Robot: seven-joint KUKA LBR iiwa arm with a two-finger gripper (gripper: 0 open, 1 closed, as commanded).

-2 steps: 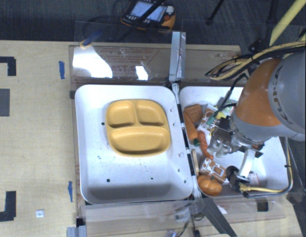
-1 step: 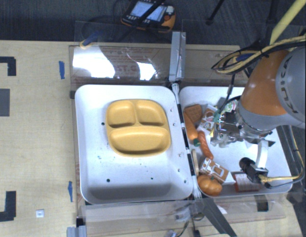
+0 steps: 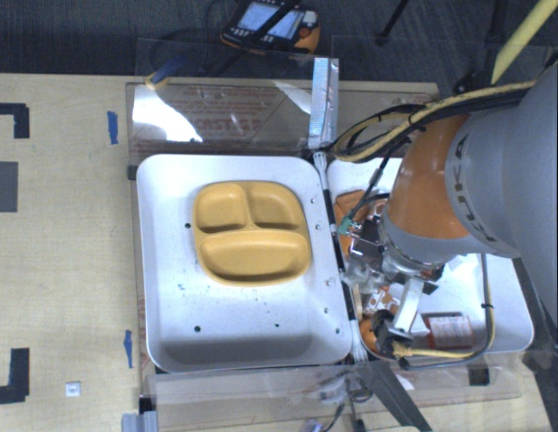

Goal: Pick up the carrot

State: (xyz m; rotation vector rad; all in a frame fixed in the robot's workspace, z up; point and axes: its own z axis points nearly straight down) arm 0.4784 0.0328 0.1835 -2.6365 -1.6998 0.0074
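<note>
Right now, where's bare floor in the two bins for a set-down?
Left white bin: bare floor all around the yellow three-compartment plastic plate, widest in front of it toward the near rim, narrower strips along the left wall and behind it. Right white bin: crowded. The grey arm with its orange band covers most of it, with a small red-and-white packet near the front.
</note>
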